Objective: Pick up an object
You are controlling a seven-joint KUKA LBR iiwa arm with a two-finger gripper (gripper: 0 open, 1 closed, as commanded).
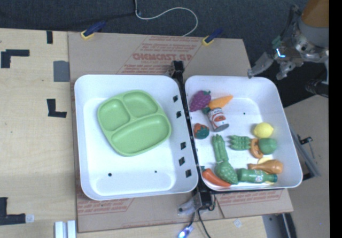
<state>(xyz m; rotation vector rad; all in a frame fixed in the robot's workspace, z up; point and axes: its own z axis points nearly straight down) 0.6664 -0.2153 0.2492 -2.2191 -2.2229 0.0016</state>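
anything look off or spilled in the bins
Nothing stands out. The green plate lies flat in the left bin, turned a little askew to its walls. The toy food, such as the grapes and can, sits jumbled inside the right bin, none over the rim. The gripper hangs beyond that bin's far corner.

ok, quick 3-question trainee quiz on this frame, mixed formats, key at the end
1. True or false: the gripper is above the right bin's far right corner, with no toy between its fingers.
2. Which bin holds the green divided plate? A) left B) right
3. Fill in: the yellow lemon sits just above the green ____.

Key: 1 true; 2 A, the left bin; 3 ball.
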